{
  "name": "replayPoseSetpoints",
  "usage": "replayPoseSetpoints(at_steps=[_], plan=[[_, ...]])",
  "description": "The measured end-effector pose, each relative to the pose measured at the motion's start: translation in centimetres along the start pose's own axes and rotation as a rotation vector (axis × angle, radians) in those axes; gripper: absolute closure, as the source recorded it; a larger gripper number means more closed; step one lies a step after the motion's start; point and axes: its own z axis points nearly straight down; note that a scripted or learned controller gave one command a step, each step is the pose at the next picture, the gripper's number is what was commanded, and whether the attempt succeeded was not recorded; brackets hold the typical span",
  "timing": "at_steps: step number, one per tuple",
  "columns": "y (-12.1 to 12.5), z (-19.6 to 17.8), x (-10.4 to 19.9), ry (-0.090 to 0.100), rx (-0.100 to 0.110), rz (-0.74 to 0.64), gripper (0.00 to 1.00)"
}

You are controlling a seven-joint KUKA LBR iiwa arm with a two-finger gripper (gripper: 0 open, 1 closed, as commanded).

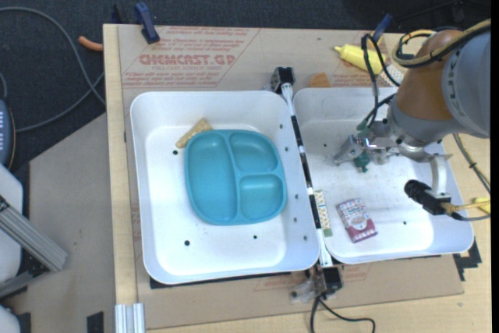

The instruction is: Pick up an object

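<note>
Overhead slanted view of the bench with two shallow white bins side by side. The left bin (156, 238) holds a teal divided plate (234, 175) with three compartments, lying flat near its middle, and a small tan, biscuit-like piece (192, 133) just beside the plate's upper left edge, partly under its rim or touching it. The right bin (390, 242) holds a small flat packet (355, 219), rectangular, with a red-and-white printed face and a paler, silvery upper end, lying tilted on the bin floor toward the near side, well apart from the bin walls. The grey arm (460, 90) with its orange band enters from the right and bends down over the right bin; its gripper (360, 154) sits low over the bin floor, above and apart from the packet. A small green item (362, 162) shows at the gripper's tip; whether the gripper is spread or closed, and whether it grips the green item, cannot be told here.
</note>
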Motion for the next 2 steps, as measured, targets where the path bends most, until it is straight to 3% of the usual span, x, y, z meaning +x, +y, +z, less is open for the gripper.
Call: replayPoseSetpoints(at_steps=[1, 2], plan=[[0.1, -1.0, 0.0, -0.001, -0.003, -0.001, 1.00], [-3.3, -10.1, 9.1, 0.001, -0.001, -0.001, 1.00]])
